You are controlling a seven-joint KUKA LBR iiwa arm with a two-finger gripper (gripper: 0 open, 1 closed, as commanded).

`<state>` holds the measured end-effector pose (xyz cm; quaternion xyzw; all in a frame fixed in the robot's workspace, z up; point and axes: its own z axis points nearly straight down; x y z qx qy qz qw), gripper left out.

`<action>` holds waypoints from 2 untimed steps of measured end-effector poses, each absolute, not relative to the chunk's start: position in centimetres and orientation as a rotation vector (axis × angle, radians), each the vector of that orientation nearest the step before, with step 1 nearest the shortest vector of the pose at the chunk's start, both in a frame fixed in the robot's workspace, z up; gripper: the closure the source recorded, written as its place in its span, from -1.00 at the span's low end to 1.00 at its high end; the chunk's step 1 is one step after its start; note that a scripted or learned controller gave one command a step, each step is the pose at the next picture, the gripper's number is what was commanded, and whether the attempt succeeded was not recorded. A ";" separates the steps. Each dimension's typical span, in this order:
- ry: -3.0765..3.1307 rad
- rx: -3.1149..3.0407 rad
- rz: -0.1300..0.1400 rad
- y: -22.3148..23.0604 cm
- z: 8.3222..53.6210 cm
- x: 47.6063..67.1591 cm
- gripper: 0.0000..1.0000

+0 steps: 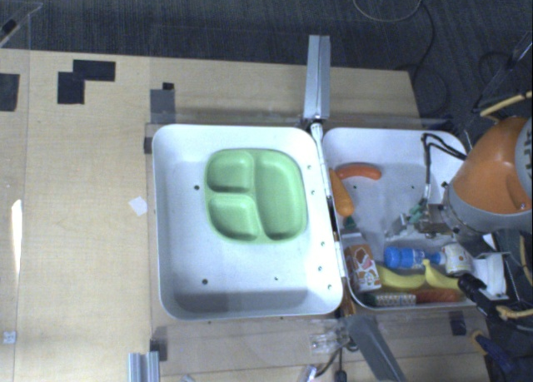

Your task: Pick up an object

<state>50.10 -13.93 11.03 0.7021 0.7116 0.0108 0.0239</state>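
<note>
Gripper (414, 220) hangs low in the right bin (391, 143); the blue bottle (405, 256) lies just toward the near edge, lengthwise along it. Grip unclear.

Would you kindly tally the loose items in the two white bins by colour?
Green: 1, divided plate
Orange or red: 3, sausage, carrot, dark red piece
Yellow: 1, banana
Blue: 1, bottle
Printed: 1, packet
Total: 7
</note>
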 end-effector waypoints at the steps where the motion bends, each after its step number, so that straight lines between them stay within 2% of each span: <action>1: 2.201 2.168 0.038 -13.9 12.1 50.3 1.00; 2: 2.252 2.184 0.003 -20.6 12.2 54.5 1.00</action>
